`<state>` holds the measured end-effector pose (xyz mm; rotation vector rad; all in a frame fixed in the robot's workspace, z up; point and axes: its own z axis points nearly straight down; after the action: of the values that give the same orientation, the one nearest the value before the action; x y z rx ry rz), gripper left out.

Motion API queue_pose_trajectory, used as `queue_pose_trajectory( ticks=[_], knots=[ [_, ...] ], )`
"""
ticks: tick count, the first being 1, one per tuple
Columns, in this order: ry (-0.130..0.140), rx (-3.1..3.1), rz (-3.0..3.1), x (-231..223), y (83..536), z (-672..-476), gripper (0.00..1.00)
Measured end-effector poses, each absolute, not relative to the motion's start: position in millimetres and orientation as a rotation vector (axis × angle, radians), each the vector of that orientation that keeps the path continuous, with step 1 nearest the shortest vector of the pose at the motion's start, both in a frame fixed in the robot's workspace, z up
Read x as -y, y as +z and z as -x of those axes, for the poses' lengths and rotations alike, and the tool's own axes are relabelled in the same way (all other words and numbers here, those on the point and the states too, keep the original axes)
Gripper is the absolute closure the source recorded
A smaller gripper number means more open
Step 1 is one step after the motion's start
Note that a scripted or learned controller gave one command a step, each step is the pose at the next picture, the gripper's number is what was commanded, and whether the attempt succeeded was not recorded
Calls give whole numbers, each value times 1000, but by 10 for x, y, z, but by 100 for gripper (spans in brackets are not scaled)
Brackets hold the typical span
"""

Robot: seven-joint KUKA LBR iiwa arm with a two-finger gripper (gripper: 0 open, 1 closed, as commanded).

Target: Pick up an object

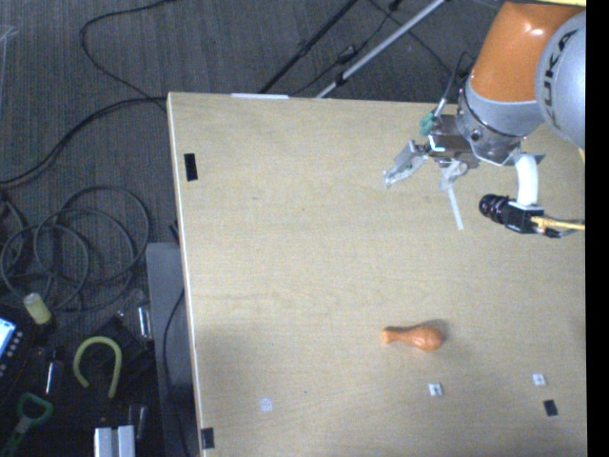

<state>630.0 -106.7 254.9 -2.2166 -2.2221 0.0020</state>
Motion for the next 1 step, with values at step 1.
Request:
queue_pose_trajectory(
  ticks=[1],
  knots=[
    [7,2235,2209,1786,2284,-6678,0]
  ],
)
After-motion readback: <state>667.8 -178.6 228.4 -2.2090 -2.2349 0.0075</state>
